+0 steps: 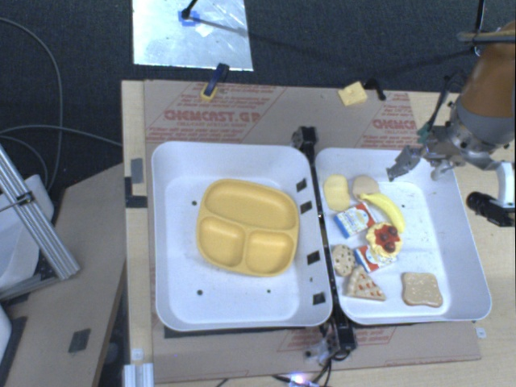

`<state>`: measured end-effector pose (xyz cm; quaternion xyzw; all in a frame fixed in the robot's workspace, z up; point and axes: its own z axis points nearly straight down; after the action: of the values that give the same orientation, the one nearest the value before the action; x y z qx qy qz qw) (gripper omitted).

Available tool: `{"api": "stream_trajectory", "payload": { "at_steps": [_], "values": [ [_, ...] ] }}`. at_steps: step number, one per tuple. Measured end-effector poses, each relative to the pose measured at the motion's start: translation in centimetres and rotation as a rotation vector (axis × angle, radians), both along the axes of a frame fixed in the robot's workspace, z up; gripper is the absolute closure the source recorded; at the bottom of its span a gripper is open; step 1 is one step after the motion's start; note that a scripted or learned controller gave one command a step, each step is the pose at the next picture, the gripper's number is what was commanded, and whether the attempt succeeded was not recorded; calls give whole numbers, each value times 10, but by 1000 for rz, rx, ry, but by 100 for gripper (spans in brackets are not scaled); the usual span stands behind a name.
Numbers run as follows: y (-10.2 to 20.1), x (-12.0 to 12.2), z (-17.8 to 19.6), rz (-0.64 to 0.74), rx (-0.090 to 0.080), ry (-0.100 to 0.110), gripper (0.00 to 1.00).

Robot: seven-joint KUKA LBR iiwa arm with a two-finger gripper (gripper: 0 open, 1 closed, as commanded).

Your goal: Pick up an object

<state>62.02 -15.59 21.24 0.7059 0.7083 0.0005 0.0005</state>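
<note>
The right bin (459, 240) holds several toy foods: a yellow round piece (336, 190), a tan round piece (365, 185), a banana (389, 210), a blue-and-white packet (352, 218), a red-and-yellow item (384, 239), a cookie (343, 258), a pizza slice (364, 286) and a slice of toast (422, 289). My gripper (419, 166) hangs over the bin's back right part, just right of the tan piece and behind the banana. It is open, its fingers spread with nothing between them.
A yellow divided plate (247, 226) lies in the left bin (173, 297). A black divider (318, 232) runs between the bins. A yellow block (352, 94) and a blue-and-yellow tool (214, 81) lie on the cardboard behind the bins.
</note>
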Motion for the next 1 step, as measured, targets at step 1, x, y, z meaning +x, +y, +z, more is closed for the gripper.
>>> {"api": "stream_trajectory", "payload": {
  "at_steps": [1],
  "values": [
    [30, 19, -133, 4, 1, 2, 0]
  ]
}}
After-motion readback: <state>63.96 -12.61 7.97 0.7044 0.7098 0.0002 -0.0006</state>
